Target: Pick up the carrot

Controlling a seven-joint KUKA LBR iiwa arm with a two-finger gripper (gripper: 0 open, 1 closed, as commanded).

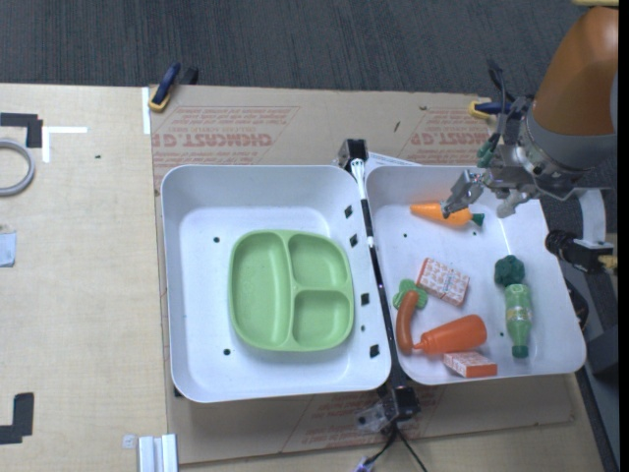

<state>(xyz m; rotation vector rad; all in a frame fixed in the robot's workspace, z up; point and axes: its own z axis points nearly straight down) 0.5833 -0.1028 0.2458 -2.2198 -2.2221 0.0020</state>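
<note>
1. Carrot: lies near the far edge of the right bin, green top pointing toward the bin's right edge.
2. Gripper: directly above the carrot's right end; whether its claw is open or closed cannot be told.
3. Left bin: holds a green divided plate.

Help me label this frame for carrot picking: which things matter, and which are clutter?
Job:
carrot
end effector, right at the carrot
right bin

Clutter:
green divided plate
green bottle
orange bottle
hot dog
two small boxes
</note>
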